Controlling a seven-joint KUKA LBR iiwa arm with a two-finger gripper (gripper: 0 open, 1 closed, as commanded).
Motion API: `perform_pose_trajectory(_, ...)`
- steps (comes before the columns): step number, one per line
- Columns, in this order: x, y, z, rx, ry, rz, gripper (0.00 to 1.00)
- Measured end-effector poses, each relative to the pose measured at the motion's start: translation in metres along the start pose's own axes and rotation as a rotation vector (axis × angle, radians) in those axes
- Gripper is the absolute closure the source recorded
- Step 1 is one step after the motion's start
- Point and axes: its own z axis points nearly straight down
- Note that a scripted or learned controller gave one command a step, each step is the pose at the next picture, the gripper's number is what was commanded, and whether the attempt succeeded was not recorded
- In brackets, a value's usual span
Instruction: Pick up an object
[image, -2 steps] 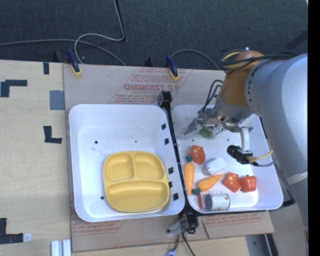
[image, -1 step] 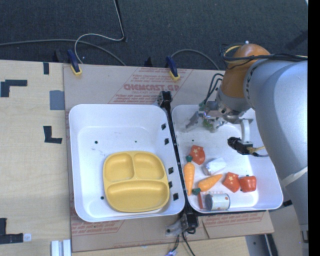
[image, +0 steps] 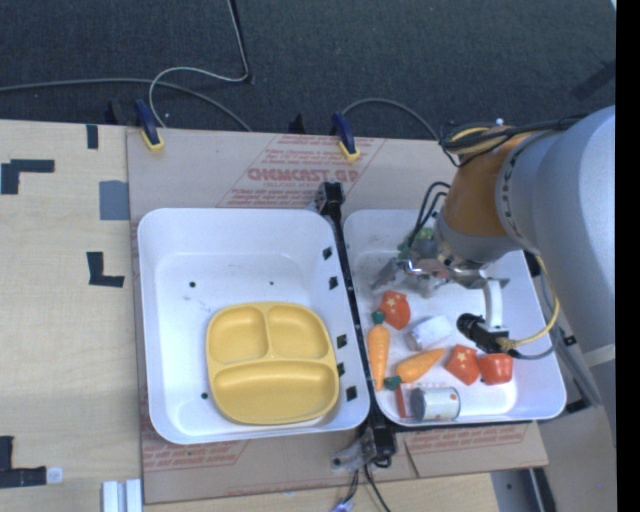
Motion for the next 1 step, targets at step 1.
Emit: perform_pose_trajectory(1, 0.009, -0.0521, -0.0005, -0.003, -0.001, 0.0, 0.0)
